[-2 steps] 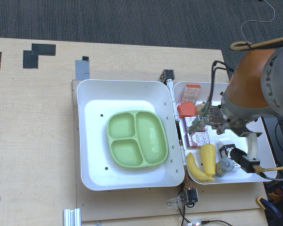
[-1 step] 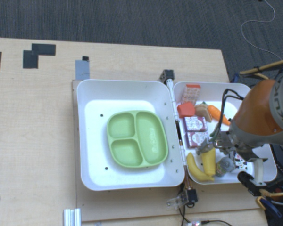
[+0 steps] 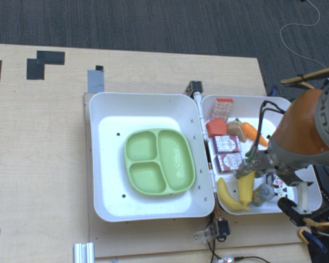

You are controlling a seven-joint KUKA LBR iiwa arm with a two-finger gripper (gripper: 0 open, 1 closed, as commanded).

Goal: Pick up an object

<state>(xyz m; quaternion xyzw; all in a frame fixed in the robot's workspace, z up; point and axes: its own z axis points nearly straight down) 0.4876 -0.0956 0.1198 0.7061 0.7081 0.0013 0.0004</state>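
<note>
The right white bin (image 3: 285,104) holds several objects. A red and white packet (image 3: 223,108) lies at its far end, with a red block (image 3: 216,128), a brown piece (image 3: 236,129) and an orange carrot (image 3: 252,132) below it. Two maroon and white cartons (image 3: 226,144) (image 3: 231,161) sit in the middle. A curved yellow banana (image 3: 228,196) lies at the near left corner, with a second yellow piece (image 3: 245,186) standing beside it. My gripper (image 3: 253,171) hangs low over the top of that yellow piece, under the orange band (image 3: 301,127). A small grey object (image 3: 263,192) sits just right of the yellow piece.
The left white bin (image 3: 107,147) holds a green divided plate (image 3: 159,161). A narrow black and white divider (image 3: 204,141) separates the two bins. Cables (image 3: 268,111) loop from the arm over the right bin's far side.
</note>
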